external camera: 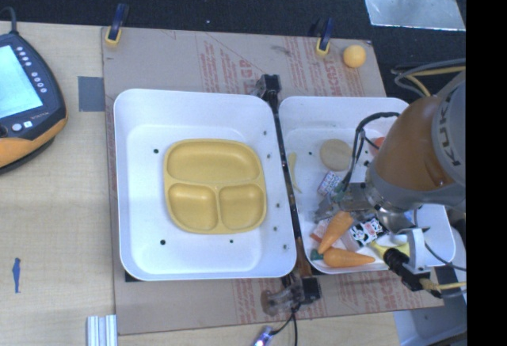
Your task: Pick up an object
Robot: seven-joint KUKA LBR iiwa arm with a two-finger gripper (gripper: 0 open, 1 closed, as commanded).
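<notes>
Camera view: we see the arm (420, 154) reaching low into the right bin (305, 119), with the gripper (360, 214) down among the clutter. We cannot tell how the jaws stand, the wrist hides them.

Candidate objects lie in that bin: two carrots (334, 231), a black-and-white patterned piece (363, 233), a tan disc (335, 153).

The left bin (135, 178) holds a yellow divided tray (214, 184).

We judge the pick not yet done: nothing is visibly lifted.

Two white bins (127, 178), one yellow tray (214, 184), two carrots (336, 230), one tan disc (335, 153), one orange ball (354, 56), two blue clamps (116, 24)
</notes>
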